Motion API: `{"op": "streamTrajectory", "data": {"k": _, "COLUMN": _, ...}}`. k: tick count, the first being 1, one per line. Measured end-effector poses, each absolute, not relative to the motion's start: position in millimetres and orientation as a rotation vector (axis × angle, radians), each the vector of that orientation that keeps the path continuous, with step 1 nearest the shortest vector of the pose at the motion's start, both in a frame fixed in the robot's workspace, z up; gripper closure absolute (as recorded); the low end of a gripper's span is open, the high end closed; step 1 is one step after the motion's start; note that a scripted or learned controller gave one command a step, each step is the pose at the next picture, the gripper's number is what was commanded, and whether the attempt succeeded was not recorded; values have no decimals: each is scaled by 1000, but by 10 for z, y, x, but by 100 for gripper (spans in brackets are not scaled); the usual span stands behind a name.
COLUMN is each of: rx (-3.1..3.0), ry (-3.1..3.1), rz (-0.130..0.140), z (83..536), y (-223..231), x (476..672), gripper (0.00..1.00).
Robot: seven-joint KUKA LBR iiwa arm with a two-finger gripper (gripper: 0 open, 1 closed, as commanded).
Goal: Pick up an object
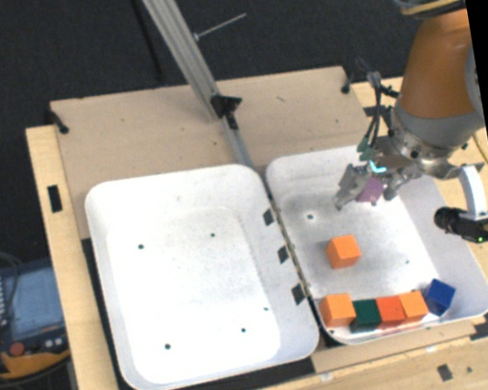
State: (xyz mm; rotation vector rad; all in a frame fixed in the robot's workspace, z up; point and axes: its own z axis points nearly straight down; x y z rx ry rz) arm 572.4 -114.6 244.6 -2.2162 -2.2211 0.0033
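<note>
The left bin is lying well left of the claw. The claw is hovering over the right bin, pinching a purple block. An orange cube is sitting below-left; more blocks are lining the near wall.

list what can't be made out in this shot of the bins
- Purple object at the gripper: too small and blurred in the camera view to tell its shape or whether it is gripped.
- Green block: partly covered by the orange blocks beside it.
- Right bin: far corner hidden by the arm.
</note>
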Motion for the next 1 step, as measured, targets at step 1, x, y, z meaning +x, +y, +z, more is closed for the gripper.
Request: {"op": "streamTrajectory", "data": {"k": 1, "rx": -2221, "ry": -2222, "rz": -2, "z": 2470, "y": -1148, "x": 5733, "gripper": 0}}
